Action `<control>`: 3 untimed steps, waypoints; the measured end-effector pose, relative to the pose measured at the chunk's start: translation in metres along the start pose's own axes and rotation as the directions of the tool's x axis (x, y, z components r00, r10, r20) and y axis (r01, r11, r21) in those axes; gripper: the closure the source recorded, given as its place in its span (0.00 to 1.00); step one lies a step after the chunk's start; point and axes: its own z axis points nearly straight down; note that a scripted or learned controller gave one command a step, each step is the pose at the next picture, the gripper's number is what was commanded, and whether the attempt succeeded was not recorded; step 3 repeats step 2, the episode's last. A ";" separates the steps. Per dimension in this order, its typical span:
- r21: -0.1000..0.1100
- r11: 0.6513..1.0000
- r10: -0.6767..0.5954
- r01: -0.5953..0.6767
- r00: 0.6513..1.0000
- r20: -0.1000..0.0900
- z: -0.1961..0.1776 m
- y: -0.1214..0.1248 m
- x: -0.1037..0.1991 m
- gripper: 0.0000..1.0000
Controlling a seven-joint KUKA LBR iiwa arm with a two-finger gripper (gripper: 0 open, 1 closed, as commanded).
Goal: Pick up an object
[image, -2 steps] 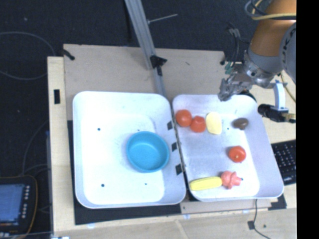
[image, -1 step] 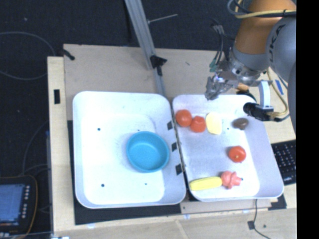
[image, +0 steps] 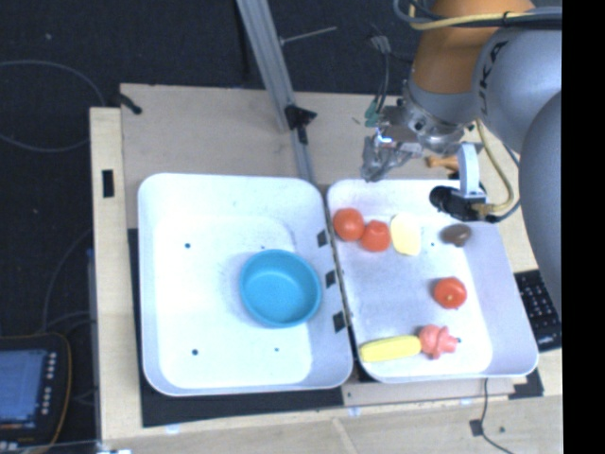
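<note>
Currently we are hovering the gripper (image: 376, 164) over the far rim of the right bin (image: 501, 348), jaw state not discernible, and we are targeting the nearest object, a round red-orange ball (image: 348, 223) lying at its seven o'clock, with no long axis to align.

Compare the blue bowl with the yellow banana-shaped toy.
The blue bowl is round and open-topped; the yellow banana-shaped toy is long and slim. The bowl is clearly bigger. The bowl sits alone in the left bin; the toy lies in the right bin, beside a pink toy. Both rest on the bin floors.
</note>
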 end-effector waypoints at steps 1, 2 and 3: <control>0.000 1.000 0.000 0.000 1.000 0.000 -0.003 0.000 0.046 1.00; 0.002 1.000 -0.001 0.001 1.000 0.000 0.000 0.012 0.092 1.00; 0.002 1.000 -0.001 0.001 1.000 0.000 0.000 0.012 0.092 1.00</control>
